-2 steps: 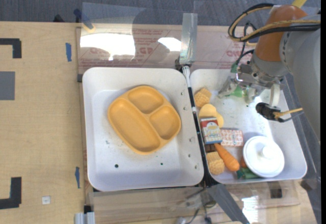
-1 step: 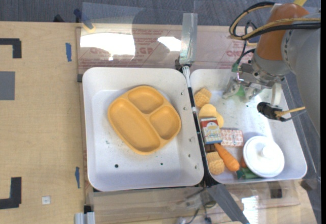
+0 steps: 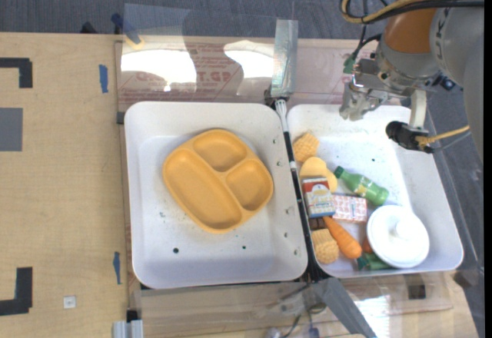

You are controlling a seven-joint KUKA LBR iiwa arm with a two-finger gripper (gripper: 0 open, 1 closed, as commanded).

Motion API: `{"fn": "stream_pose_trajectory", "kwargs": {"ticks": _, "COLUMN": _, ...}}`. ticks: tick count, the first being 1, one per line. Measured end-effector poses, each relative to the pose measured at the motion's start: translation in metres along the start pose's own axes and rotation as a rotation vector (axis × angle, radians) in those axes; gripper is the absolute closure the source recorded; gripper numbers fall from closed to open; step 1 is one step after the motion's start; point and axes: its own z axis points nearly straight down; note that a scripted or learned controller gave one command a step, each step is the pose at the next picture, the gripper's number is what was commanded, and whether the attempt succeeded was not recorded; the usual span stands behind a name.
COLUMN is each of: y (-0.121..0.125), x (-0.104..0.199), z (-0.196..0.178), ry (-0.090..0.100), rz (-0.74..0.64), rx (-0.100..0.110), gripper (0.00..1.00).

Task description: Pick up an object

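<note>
1. Nearest the camera, along the near edge of the right bin (image 3: 442, 198), a white round lid-like dish (image 3: 397, 235) is seen, with a carrot (image 3: 343, 239) and a yellow corn piece (image 3: 326, 250) just left of it.
2. Just beyond, a small carton with a red label (image 3: 318, 197) and a flat pale packet (image 3: 349, 208) are packed against the bin's left wall; their printing is too small to be read.
3. A green bottle (image 3: 363, 186) is laid tilted beside them, and further corn-like yellow pieces (image 3: 306, 147) are set behind.
4. The far right part of that bin is left as bare white floor.
5. In the left bin (image 3: 146, 198), a yellow divided plate (image 3: 217, 179) is placed centrally, with open floor all around it.
6. Farthest back, the gripper (image 3: 355, 107) is held above the right bin's far rim, nothing visibly in it; how far apart its fingers stand cannot be told.
</note>
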Motion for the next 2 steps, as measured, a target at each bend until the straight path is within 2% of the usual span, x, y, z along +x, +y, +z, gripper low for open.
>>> {"fn": "stream_pose_trajectory", "kwargs": {"ticks": 1, "y": -0.002, "x": -0.002, "z": 0.005, "ry": -0.002, "rz": 0.003, "rx": 0.01, "gripper": 0.0}}
{"fn": "stream_pose_trajectory", "kwargs": {"ticks": 2, "y": -0.076, "x": -0.038, "z": 0.066, "ry": -0.003, "rz": 0.102, "rx": 0.017, "gripper": 0.0}}
